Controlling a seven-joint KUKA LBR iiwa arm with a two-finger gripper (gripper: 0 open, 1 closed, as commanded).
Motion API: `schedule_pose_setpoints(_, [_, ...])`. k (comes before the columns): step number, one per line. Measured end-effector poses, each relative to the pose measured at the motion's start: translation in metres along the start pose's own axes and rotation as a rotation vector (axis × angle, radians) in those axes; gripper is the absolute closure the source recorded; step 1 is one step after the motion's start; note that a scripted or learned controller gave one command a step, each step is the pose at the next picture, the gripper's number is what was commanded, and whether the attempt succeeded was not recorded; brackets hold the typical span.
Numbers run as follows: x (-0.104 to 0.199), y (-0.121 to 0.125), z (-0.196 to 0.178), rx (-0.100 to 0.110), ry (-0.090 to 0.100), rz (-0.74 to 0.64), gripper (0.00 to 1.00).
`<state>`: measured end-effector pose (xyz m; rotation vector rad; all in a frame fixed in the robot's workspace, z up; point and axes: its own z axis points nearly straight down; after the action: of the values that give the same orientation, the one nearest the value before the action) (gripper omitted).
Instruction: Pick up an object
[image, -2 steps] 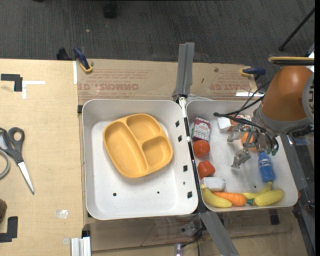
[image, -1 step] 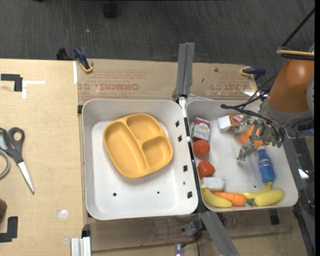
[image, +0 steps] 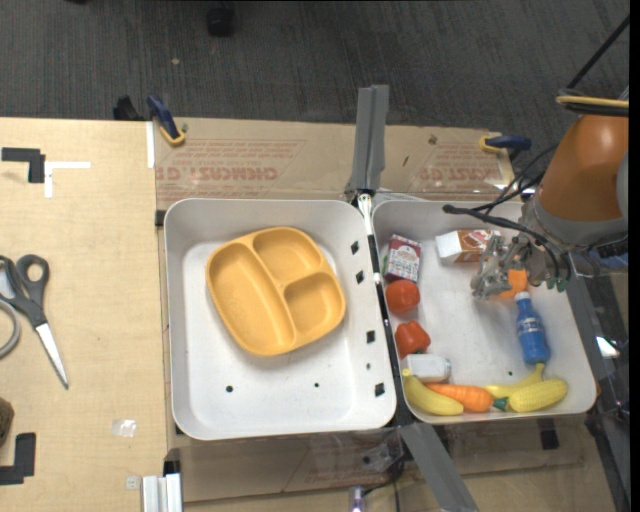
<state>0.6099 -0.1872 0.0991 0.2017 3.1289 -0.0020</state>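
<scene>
Camera view gives you the scene from above, so start at the near rim of the right bin (image: 585, 345). There, on the near side of the gripper (image: 492, 282), a corn cob (image: 537, 394), a carrot (image: 467, 397) and a banana (image: 428, 396) lie in a row along the wall, with a small white block (image: 428, 368) just behind the banana. A blue bottle (image: 532, 334) lies just below the gripper, toward you and slightly right. To the gripper's left you have two tomatoes (image: 404, 295), one nearer than the other, and a small red and white carton (image: 403, 258) past them. A white box (image: 467, 244) sits just beyond the gripper, to its left. You cannot tell how the gripper stands; an orange piece (image: 516, 279) shows right beside it. Far to its left, the other bin (image: 200, 400) holds a yellow divided plate (image: 276, 290).
</scene>
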Motion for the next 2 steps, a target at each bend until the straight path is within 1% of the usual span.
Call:
schedule_pose_setpoints(1, [0.0604,0.0188,0.0093,-0.001,0.008,0.140,1.00])
schedule_pose_setpoints(2, [0.0604,0.0188,0.0093,-0.001,0.008,0.140,0.00])
